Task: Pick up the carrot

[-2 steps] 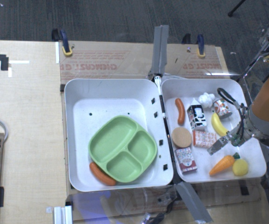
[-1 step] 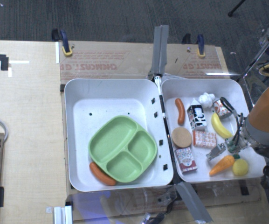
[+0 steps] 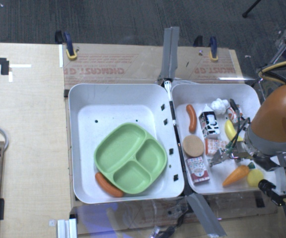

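One carrot (image 3: 236, 176) lies loose on the floor of the right bin (image 3: 250, 90), near its front right corner, beside a yellow ball (image 3: 255, 177). Gripper (image 3: 223, 155) hovers just left of and above it, fingers spread and holding nothing. Left bin (image 3: 83, 108) contains a green divided plate (image 3: 130, 157) and a sausage (image 3: 108, 185).

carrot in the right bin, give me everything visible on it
The carrot is orange, tapered and smooth, toy-like, probably plastic. It lies flat on the floor of the right bin near its front right corner, slanting from a narrow tip at lower left to a thicker end at upper right. That thick end meets a yellow-green round piece. The gripper sits just above it in the view; contact unclear.
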{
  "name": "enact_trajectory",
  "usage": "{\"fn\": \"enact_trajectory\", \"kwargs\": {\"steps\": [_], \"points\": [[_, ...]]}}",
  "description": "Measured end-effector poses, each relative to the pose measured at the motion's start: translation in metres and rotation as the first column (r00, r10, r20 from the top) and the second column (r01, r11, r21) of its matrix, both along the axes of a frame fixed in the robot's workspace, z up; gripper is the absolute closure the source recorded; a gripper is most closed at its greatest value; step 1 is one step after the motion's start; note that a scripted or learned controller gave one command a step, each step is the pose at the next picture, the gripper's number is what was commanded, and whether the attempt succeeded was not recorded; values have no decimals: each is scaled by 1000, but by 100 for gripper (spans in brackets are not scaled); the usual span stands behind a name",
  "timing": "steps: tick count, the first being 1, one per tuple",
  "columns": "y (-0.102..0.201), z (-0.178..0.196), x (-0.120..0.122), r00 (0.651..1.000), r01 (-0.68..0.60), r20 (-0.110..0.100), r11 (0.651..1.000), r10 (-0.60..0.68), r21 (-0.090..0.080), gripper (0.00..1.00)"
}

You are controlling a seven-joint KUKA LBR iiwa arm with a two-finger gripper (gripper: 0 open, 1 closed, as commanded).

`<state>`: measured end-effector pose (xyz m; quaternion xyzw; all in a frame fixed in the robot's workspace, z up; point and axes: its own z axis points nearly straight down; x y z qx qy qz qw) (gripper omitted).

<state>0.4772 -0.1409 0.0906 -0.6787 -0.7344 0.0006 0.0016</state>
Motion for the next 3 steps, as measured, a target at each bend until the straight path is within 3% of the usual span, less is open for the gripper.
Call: {"fn": "enact_trajectory", "kwargs": {"steps": [1,2,3], "points": [[-65,86,1,991,-131,3,991,131,-3,0],[-44,1,0,974,-226,2,974,226,-1,0],[-2,0,0,999,53,0,999,-53,0,0]]}}
